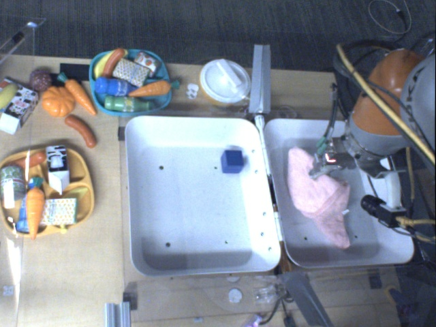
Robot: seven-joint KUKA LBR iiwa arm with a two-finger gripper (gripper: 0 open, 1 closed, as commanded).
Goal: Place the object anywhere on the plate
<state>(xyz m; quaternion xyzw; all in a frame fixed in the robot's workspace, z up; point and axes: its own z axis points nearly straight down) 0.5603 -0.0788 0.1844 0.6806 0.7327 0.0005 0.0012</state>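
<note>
The gripper (327, 161) sits over the right bin (381, 251), touching the upper edge of the pink cloth (315, 193), can't tell if it's gripping anything, while the blue cube (232, 160) lies well off to the left in the left bin (177, 237).

Blue bowl (109, 109) of toy food: far view-left of gripper (329, 161), toward top edge. White lidded tub (225, 80): nearer gripper, up and view-left. Yellow tray (85, 176) of toy food: farthest view-left. Toy pumpkin (56, 101), carrot (80, 95), sausage (82, 131): loose on bench between bowl and tray.
</note>
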